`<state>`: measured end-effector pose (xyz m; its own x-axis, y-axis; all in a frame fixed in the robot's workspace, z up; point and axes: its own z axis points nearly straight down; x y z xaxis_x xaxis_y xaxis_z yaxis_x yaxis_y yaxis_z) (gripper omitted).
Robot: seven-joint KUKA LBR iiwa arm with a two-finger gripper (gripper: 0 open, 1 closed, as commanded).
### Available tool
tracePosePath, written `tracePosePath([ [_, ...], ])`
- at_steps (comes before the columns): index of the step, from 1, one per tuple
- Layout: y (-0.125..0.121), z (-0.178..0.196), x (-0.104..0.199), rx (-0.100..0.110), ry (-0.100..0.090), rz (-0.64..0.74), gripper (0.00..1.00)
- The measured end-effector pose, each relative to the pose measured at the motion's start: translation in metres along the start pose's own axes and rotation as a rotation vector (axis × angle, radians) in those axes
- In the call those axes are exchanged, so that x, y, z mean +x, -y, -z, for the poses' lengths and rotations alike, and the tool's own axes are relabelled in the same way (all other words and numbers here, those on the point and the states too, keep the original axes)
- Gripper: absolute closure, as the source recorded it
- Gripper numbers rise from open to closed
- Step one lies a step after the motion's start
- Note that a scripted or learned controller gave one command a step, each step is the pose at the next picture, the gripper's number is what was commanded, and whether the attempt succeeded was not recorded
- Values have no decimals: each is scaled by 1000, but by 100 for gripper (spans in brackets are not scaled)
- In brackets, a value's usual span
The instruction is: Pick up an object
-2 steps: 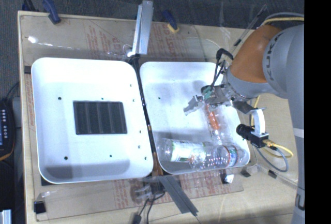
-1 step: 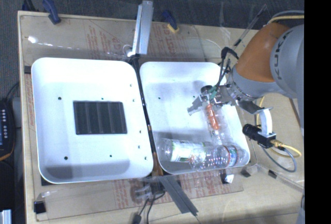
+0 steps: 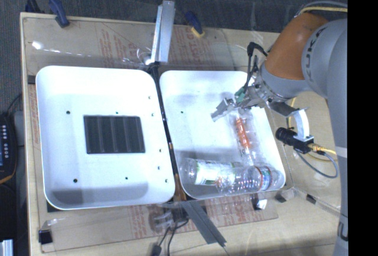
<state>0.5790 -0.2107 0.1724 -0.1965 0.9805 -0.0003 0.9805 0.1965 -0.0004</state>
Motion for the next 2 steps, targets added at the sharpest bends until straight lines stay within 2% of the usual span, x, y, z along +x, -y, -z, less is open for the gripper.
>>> tracePosePath([
  [1,2,-2,2,3,-3,36,0],
  [2,-7,53,0,-1,1,205,0],
])
